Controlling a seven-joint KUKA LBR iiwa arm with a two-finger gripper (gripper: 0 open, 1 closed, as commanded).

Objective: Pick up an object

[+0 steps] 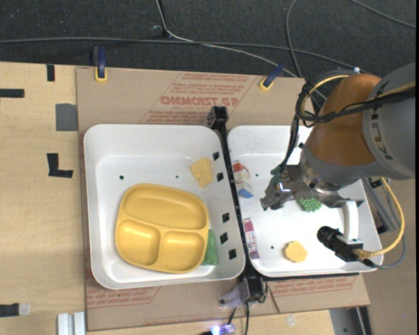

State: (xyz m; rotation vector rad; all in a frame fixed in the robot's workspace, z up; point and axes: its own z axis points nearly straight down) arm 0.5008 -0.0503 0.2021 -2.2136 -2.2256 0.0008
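The tabletop (28, 208) carries a cardboard sheet (188, 96) clamped at its far edge, likely so the two bins stay put while the arm works. On it the left bin (98, 187) and right bin (265, 142) sit side by side, touching along a black divider, which keeps loose things within reach of the arm (356, 128) coming in from the right.

The yellow tray (160, 225), three-part and rounded, fills much of the left bin, lying flat near its front. A green piece (211, 248) is wedged between the tray and the bin wall, and a pale yellow block (202, 172) lies apart, toward the back.

In the right bin the claw (279, 195) hangs low over the floor, pointing left; whether it is open or closed cannot be told, and nothing is seen between its tips. A green knobbly thing (309, 204) lies just beside it, partly under the wrist, and seems the likeliest target. A small orange disc (295, 252) rests near the front wall, flat and round, an easy alternative. Small red-and-white wrappers (241, 180) lie along the divider.
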